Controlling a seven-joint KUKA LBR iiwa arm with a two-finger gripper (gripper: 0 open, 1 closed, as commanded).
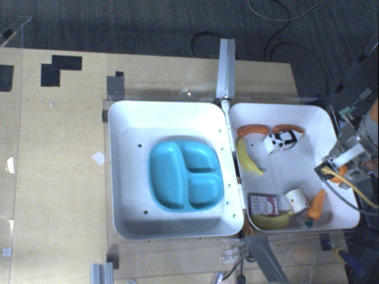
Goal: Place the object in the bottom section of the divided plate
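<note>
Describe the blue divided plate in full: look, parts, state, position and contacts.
The divided plate is light blue, looks like smooth moulded plastic, and has rounded corners. Raised ridges split it into three sections: one long section along its left side and two smaller ones stacked on its right. It lies flat, face up, near the middle of the left bin, resting on the bin's white floor. All three sections hold nothing. Nothing else touches it; the toy food lies in the right bin, and the gripper is over there too.
</note>
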